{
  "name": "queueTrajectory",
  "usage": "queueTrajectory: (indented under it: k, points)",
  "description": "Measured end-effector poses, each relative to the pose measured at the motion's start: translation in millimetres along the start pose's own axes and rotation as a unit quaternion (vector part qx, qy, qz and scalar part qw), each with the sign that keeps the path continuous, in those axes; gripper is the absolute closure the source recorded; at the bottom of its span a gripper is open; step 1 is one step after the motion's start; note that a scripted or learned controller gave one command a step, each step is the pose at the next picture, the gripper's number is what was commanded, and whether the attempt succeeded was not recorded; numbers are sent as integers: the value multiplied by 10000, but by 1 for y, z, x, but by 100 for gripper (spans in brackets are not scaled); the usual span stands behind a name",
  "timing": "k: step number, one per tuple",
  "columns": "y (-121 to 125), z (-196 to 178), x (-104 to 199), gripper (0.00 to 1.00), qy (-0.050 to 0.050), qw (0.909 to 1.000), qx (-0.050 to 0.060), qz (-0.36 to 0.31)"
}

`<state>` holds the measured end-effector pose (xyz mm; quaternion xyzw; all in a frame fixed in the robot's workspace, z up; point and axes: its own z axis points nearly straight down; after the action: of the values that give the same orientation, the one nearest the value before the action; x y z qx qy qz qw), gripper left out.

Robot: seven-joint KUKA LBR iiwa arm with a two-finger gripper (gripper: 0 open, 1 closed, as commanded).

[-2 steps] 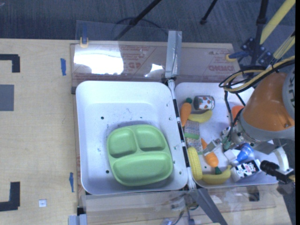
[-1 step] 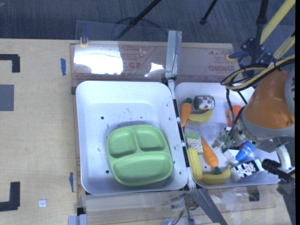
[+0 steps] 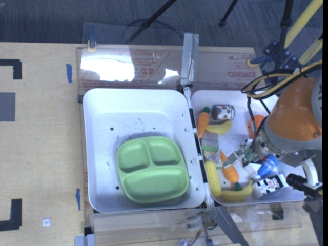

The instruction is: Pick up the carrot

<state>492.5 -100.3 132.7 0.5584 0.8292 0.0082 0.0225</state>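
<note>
The carrot [image 3: 203,123] is orange with a green top and lies upright along the left wall of the right bin [image 3: 241,97], near the back. A second small orange piece with a green tip [image 3: 231,173] lies nearer the front. My gripper [image 3: 242,156] hangs over the middle of the right bin. It is right of the carrot and just above and to the right of the small orange piece. The grey arm with its orange band [image 3: 293,116] covers the bin's right side. Nothing shows as held.
The right bin is crowded: a small can [image 3: 222,111], a yellow banana [image 3: 220,129], corn [image 3: 212,178], another banana [image 3: 238,192], a blue bottle [image 3: 268,166] and a white block [image 3: 269,184]. A green divided plate [image 3: 152,169] lies in the left bin [image 3: 102,111].
</note>
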Motion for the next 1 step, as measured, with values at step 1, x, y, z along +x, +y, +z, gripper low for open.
queueTrajectory:
  k: [1]
  points:
    - [-10,45,6,0,131,9893,128,-1447]
